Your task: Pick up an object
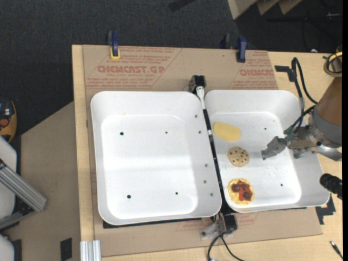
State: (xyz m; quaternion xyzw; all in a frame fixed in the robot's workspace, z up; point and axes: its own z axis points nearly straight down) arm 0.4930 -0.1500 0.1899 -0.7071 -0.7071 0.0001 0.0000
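Note:
Three small food items lie in the right bin [283, 105], near its left wall. A pale yellow oval piece [226, 131] is farthest back. A round brown cookie [238, 156] with dark chips sits below it. A small pizza-like disc [241, 191] with red and dark topping lies nearest the front. My gripper [272, 148] hangs over the middle of the right bin, its grey tip pointing left and down. It is to the right of the cookie, a short gap away, and holds nothing that I can see.
The left bin [103, 113] lies beside the right one, and a black divider strip [209, 140] runs between them. Cables [298, 80] trail over the right bin's far right corner. Blue clamps [113, 43] hold the brown board at the back.

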